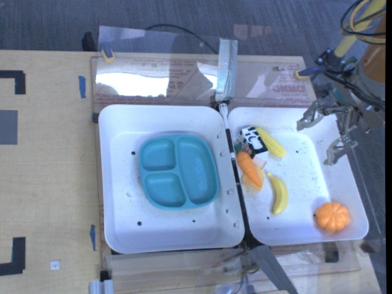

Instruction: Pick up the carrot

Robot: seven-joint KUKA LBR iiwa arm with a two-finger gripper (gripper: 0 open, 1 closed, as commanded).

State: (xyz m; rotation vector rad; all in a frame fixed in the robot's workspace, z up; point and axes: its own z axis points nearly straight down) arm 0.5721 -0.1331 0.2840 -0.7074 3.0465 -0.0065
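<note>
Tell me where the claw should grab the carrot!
Best guess: around the carrot's fat middle, coming straight down from above. It lies flat and slanted by the right bin's left wall, with a banana close on its right and corn above, so the claw should close across its width.

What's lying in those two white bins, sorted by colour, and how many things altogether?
Orange: 2, the carrot and the small pumpkin
Yellow: 2, the banana and the corn cob
Blue: 1, the divided plate
Black and white: 1, a small item beside the corn; too small to identify
Total: 6
</note>
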